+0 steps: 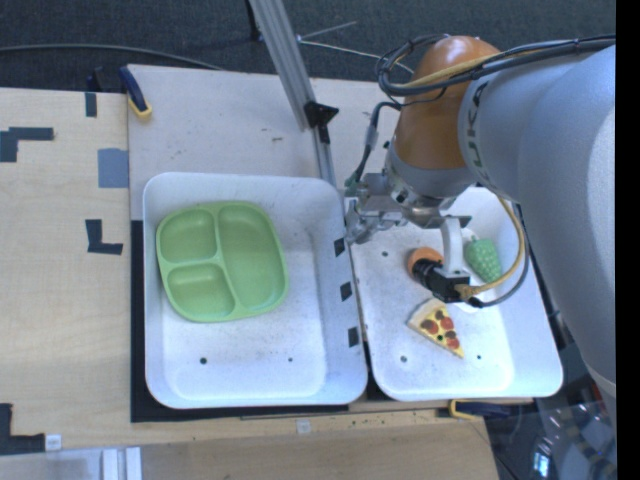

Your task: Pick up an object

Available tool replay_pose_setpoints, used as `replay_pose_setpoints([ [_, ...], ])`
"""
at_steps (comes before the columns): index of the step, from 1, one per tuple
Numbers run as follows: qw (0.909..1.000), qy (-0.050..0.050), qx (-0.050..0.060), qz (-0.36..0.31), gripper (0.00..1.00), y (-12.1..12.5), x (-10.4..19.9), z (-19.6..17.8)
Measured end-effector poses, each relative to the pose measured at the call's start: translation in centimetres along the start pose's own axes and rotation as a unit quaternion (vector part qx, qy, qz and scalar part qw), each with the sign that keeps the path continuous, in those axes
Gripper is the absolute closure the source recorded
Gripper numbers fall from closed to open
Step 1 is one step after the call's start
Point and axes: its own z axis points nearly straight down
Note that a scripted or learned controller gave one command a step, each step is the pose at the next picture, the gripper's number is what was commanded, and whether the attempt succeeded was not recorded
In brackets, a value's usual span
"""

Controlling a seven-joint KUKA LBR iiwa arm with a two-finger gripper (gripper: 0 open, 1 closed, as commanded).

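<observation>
Gripper over the right bin's top-left corner, all three candidate objs lying toward that bin's right edge.

The grey two-finger gripper [362,218] hangs by the inner wall of the right shallow white bin [500,373]; whether it's open or shut I can't tell (wrist body covers it). Nearest: small orange round toy [422,260], mid-bin, w/ black cable hardware just beside it. Beyond it, a bumpy green toy [485,259] at the right edge. The flat pizza-slice toy [439,327] lies nearer the bottom edge, long axis diagonal. A green divided plastic plate [221,261] sits in the left white bin [250,378], well apart.
</observation>
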Motion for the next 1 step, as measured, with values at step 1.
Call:
replay_pose_setpoints([
  [1,1.0000,0.000,-0.001,0.000,1.00,1.42,5.85,-1.46],
])
